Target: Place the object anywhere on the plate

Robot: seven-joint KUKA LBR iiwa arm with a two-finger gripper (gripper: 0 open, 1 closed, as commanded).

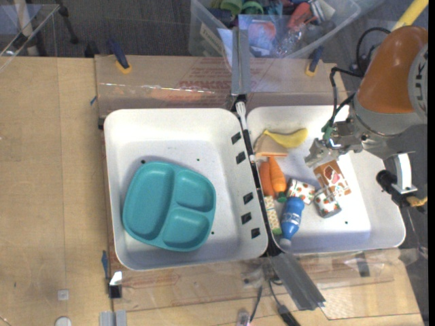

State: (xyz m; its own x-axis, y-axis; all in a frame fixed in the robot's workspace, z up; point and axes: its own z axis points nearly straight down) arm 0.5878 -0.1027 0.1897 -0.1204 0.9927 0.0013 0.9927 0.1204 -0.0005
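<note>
Picking step, nothing on the plate yet

At left, in the left bin [119,131], teal sectioned plate [170,206], bare and lying flat. Right of the divider, in the right bin [380,229], a loose cluster: yellow banana [285,138] at the top, orange carrot [273,175] beside the divider, blue bottle [292,217] below, and furthest right a flat brown-and-white carton [332,179] lying tilted, glossy, printed with red. Directly above that carton's upper end, claw [325,148] poised low; impossible to tell how wide it stands, and nothing visibly held. Likely target the carton, though not certain. Next move: lowering onto it, closing across its narrow width, lifting clear of the neighbours, then carrying leftward over the divider to the plate
</note>
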